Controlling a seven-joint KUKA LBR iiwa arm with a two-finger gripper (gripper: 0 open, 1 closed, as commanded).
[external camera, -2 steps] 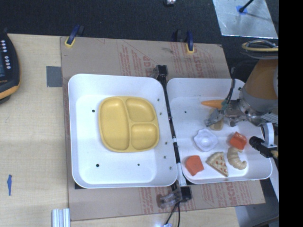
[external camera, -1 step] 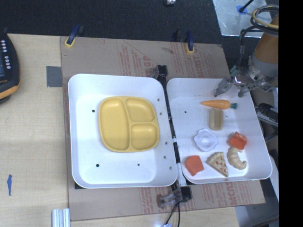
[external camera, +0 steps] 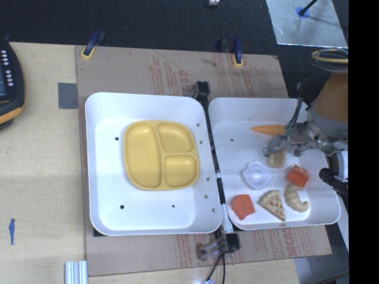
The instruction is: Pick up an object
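The right bin (external camera: 237, 114) holds several toy foods: an orange carrot (external camera: 267, 129) at the back, a small beige piece (external camera: 276, 159), a white cup-shaped piece (external camera: 256, 174), a red cube (external camera: 298, 176), a red-orange block (external camera: 242, 206), a pizza slice (external camera: 273, 205) and a croissant (external camera: 295, 198). My gripper (external camera: 284, 149) reaches in from the right and hangs low over the bin's back half, just in front of the carrot. It is open, one fingertip right above the beige piece, and nothing is held between the fingers.
In the left bin (external camera: 98, 158) lies a yellow divided plate (external camera: 160, 154). The two bins meet at a black-hinged wall (external camera: 212, 158). A black and orange controller (external camera: 9, 87) rests at the bench's left edge. Clamps (external camera: 237, 55) pin the cardboard at the back.
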